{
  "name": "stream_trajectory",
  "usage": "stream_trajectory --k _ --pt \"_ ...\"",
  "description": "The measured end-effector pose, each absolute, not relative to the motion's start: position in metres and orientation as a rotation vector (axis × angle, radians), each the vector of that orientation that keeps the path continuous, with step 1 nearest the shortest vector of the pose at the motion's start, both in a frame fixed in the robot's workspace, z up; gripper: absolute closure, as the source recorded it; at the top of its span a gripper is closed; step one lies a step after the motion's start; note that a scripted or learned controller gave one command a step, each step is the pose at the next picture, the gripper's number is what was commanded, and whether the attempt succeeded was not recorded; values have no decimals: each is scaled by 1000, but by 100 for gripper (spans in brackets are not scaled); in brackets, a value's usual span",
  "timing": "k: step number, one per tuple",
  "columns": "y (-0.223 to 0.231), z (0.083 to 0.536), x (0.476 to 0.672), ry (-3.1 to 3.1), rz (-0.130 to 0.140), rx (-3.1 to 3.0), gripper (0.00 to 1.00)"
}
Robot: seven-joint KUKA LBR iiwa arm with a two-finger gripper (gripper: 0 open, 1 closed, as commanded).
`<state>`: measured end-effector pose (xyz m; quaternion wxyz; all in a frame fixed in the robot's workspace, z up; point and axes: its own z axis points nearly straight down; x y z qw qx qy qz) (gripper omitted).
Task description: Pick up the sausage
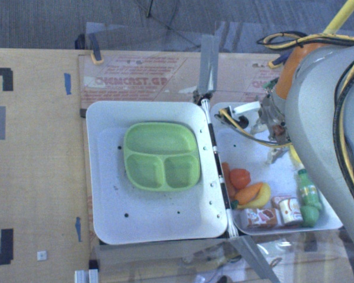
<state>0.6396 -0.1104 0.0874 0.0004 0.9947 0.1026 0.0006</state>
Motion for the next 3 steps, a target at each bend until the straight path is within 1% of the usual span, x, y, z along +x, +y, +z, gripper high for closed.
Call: stream_trajectory --k 1,2,3 --pt "-137 87 656 742 -5 3055 0" --pt "-96 112 568 379 -7 3123 0" --pt "-102 88 633 488 3 3104 0"
